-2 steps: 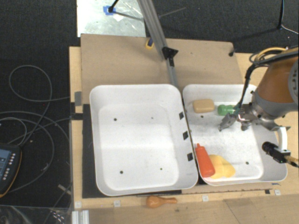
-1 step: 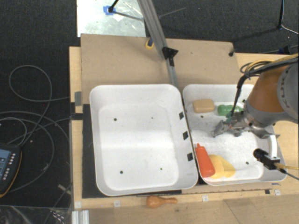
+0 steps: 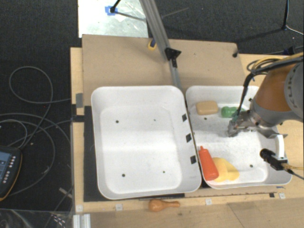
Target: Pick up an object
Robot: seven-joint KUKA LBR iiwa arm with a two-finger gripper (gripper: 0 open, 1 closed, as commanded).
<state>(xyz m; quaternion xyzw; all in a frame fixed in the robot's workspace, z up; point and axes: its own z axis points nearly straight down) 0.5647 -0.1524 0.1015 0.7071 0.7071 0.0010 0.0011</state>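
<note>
The right bin (image 3: pixel 247 177) holds a tan block (image 3: pixel 207 108) at its back left, a green object (image 3: pixel 229 111) just right of it, and at the front an orange-red bottle (image 3: pixel 207 163) lying beside a yellow piece (image 3: pixel 226 169). My gripper (image 3: pixel 232 128) hangs low over the middle of this bin, just in front of the green object and apart from the tan block. Nothing shows between its fingertips. The arm's orange band and wrist cover the bin's right side.
The left bin (image 3: pixel 102 141) sits beside the right one, joined by black clips. A tan wooden pear-shaped object (image 3: pixel 163 204) lies on the bench in front of the bins. A grey pole (image 3: pixel 156 23) slants down at the back. Cables lie on the floor at left.
</note>
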